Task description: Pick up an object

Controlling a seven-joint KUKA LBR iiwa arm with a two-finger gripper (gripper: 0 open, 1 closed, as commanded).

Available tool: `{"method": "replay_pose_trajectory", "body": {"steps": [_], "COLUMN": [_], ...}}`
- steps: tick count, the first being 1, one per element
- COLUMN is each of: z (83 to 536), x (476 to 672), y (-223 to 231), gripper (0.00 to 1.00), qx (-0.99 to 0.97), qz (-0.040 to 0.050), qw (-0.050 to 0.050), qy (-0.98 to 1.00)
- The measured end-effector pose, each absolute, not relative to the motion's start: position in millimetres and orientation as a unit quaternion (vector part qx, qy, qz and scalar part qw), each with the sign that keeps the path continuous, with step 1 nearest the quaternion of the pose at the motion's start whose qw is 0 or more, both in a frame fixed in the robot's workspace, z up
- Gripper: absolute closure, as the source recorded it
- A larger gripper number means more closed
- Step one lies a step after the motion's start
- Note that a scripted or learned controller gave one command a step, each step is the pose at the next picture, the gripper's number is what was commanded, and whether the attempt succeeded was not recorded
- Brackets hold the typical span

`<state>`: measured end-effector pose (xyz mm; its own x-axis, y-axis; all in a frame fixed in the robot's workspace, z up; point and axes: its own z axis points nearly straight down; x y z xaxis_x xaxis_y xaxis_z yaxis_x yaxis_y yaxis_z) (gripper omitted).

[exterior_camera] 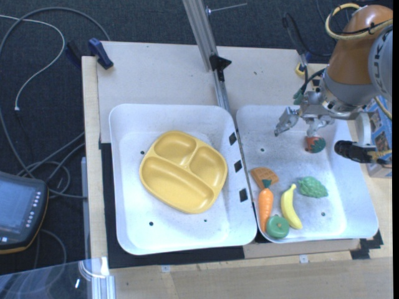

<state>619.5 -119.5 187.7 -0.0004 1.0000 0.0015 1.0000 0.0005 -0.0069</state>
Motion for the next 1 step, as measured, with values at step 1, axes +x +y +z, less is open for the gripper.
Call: {"method": "replay_pose_trajectory", "body": {"steps": [1], "z": [137.9], "x": [611.7], "y": [-126.2], "gripper": [0.00], "qx": [-0.707], "qz": [0.0023], "qw": [0.004], "qy": [-0.707]}}
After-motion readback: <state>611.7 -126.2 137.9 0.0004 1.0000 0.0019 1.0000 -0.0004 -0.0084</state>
